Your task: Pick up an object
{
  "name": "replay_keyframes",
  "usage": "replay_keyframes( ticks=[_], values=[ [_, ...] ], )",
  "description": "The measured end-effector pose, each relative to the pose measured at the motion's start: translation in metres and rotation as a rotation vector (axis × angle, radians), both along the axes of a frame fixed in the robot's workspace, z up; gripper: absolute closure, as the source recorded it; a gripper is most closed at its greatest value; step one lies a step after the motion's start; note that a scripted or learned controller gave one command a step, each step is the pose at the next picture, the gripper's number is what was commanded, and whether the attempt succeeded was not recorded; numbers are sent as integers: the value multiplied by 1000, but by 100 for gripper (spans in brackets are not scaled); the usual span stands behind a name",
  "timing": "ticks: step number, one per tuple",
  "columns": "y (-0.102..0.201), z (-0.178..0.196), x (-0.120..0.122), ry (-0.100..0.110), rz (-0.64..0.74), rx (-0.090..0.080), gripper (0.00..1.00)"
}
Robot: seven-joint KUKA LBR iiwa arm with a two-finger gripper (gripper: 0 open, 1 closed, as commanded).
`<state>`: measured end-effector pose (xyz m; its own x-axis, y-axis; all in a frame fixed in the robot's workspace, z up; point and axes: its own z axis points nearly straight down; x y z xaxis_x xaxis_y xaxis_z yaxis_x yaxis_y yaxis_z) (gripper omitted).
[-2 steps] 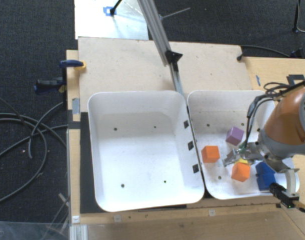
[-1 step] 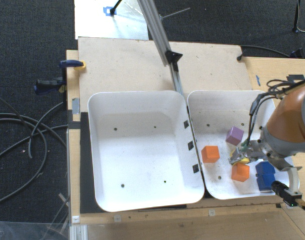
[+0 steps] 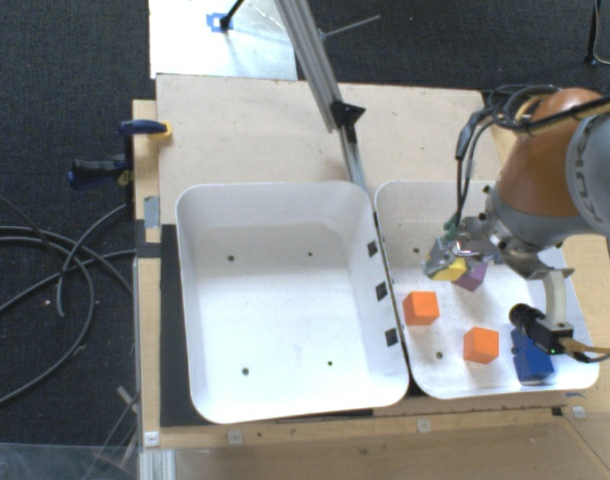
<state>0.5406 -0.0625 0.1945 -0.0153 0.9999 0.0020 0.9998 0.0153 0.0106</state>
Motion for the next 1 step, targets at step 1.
replay_keyframes(
  ticks=[1],
  values=[
    [88, -5, -21, 11, -1, 2, 100]
  ],
)
